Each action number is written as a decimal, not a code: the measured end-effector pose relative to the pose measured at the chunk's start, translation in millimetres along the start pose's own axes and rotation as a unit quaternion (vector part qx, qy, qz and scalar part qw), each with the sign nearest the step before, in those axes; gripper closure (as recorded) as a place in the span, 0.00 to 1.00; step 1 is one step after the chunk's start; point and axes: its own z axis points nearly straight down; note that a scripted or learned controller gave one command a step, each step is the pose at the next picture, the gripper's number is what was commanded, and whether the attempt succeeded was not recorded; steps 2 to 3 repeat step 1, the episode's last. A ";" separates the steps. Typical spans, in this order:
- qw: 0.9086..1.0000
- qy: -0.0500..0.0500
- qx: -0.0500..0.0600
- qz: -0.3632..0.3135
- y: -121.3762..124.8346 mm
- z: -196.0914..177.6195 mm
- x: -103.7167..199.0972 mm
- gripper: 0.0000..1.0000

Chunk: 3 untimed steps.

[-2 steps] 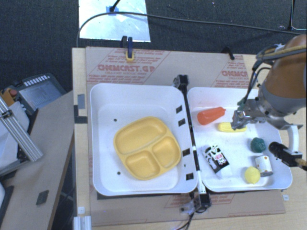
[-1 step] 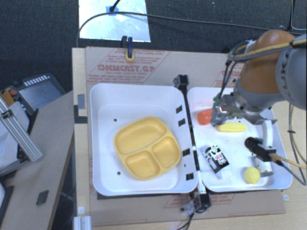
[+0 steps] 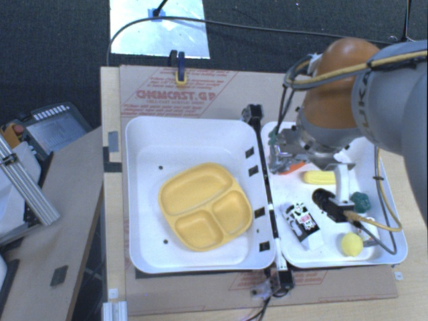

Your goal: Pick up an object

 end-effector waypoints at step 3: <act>1.000 0.000 0.000 0.000 19.2 5.6 56.4 1.00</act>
